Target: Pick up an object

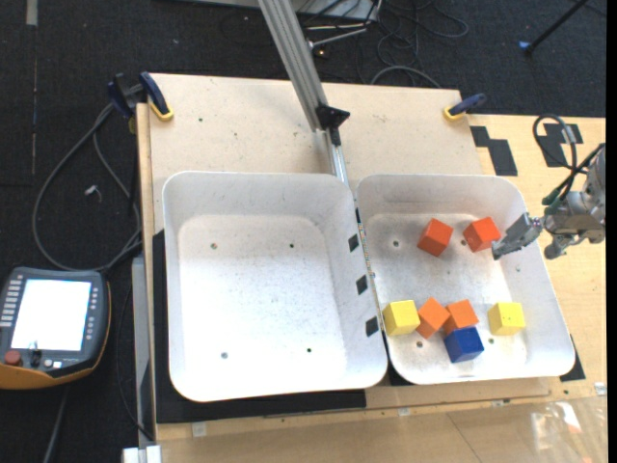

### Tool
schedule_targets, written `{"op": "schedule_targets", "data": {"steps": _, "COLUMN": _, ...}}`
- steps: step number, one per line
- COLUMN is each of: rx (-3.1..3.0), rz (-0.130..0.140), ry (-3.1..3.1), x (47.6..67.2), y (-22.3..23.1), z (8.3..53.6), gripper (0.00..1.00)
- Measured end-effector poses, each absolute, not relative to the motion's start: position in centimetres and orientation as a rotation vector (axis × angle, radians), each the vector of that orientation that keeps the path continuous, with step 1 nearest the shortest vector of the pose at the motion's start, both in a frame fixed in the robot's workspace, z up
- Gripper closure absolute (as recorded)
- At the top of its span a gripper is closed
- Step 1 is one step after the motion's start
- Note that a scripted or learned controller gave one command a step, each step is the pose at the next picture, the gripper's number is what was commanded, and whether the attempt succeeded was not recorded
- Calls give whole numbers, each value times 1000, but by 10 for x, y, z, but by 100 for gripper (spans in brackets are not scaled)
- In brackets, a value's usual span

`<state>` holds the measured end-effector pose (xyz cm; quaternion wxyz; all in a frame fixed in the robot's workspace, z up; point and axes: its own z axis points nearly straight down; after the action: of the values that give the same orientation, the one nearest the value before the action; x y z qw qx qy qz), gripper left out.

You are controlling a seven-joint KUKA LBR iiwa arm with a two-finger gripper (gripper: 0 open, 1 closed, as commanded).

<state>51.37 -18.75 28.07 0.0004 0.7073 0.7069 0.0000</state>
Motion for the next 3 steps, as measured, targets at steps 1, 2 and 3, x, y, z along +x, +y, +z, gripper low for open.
{"op": "schedule_targets", "data": {"steps": 1, "rx": 2221, "rz": 0, "ry": 2220, "x": 514, "y": -188, "z": 281, "gripper": 0}}
{"op": "schedule_targets", "data": {"steps": 2, "rx": 2221, "rz": 0, "ry": 2220, "x": 514, "y": -188, "z": 281, "gripper": 0}}
{"op": "schedule_targets", "data": {"steps": 3, "rx": 2221, "rz": 0, "ry": 2220, "x": 514, "y": -188, "z": 281, "gripper": 0}}
